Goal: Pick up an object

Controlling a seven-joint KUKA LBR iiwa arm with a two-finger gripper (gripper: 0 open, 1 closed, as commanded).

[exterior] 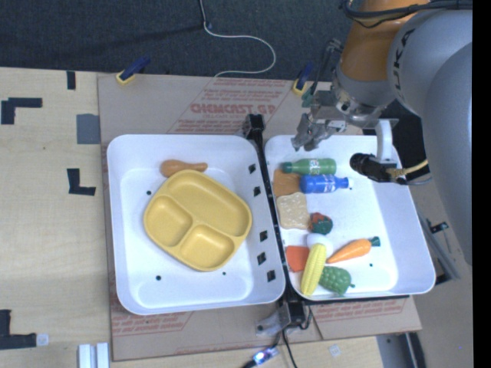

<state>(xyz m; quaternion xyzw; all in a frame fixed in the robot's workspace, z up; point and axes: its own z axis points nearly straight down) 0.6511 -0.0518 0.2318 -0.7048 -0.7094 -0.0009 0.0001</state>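
The arm (430, 60) reaches over the right bin (399, 236). Its pincer (307, 139), whether spread or pressed together I cannot tell, hovers at the far rim; the green bottle (309, 166) lies just nearer the camera, long axis crosswise.

Left bin (123, 205), centre-left of frame: yellow divided plate (197, 219) lying flat, three compartments. Just above it, touching or nearly so, an orange-brown piece (182, 166), possibly a toy drumstick. Cardboard sheet (222, 106) under both bins, red print. Upper centre: white cable (238, 37) looping over dark cloth. Blue-and-yellow clamp (132, 70) at cardboard's upper-left corner.
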